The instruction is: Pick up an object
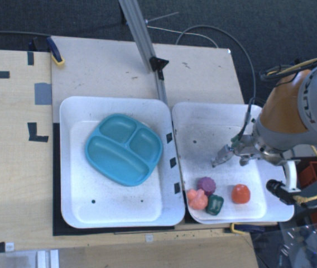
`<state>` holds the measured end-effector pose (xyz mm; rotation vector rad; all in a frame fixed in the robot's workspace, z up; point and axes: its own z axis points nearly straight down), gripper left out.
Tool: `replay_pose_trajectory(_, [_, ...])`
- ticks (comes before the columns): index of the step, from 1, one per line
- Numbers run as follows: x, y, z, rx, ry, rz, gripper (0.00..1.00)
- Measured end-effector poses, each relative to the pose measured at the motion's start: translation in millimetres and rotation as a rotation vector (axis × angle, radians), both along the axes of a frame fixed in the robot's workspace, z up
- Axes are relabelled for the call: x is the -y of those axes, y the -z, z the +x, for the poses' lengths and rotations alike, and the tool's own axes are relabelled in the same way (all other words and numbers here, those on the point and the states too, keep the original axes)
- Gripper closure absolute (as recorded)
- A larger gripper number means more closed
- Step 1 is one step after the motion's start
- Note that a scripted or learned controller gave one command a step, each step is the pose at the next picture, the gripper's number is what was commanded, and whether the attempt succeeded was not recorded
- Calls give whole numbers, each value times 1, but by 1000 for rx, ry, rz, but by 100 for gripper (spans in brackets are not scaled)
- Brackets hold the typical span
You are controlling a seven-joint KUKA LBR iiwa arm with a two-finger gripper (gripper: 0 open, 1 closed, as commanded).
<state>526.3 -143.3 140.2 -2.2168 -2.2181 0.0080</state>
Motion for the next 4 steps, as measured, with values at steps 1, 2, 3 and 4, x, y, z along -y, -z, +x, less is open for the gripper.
replay_pose_trajectory(1, [0,51,0,7,-1,-2,0])
replay_pose_trajectory(2, [-1,40,0,6,-2,0,100])
replay_pose_trajectory(3, [-4,-11,11,11,-2,-1,100])
replay_pose_trajectory(4, [4,-70,10,12,-1,-2,100])
